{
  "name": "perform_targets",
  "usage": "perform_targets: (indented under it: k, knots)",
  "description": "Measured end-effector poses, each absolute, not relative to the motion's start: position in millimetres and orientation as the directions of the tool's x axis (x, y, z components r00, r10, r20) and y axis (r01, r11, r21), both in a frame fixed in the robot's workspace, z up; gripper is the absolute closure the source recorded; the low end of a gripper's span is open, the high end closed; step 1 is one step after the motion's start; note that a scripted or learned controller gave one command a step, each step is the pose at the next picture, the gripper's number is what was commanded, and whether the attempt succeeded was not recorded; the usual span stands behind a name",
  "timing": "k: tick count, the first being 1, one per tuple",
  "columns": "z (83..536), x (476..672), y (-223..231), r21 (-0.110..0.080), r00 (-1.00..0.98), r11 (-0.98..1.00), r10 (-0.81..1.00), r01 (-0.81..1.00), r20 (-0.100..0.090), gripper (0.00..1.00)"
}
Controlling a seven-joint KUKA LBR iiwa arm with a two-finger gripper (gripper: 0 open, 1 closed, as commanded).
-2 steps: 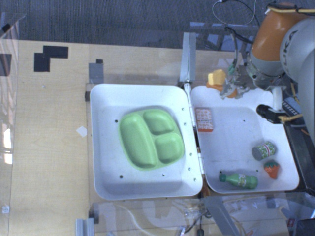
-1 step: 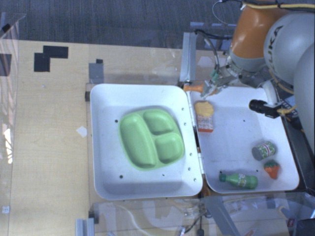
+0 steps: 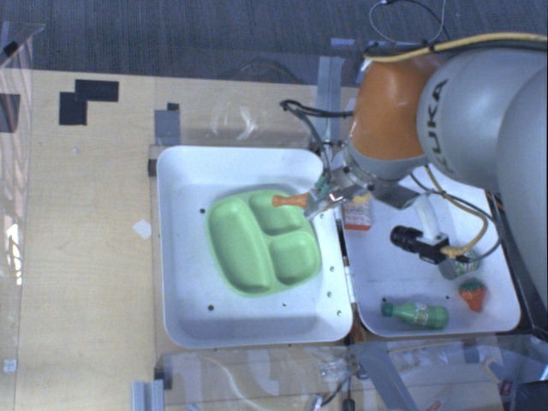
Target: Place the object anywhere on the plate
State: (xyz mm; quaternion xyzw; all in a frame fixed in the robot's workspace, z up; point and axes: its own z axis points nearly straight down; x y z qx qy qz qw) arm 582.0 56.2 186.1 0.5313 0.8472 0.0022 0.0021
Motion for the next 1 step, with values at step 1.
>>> perform_targets:
  k: [1]
  knots:
    - [186.1, 582.0, 55.6, 0.006, -0.434, 0.434, 0.901, 0.901, -0.001, 0.0]
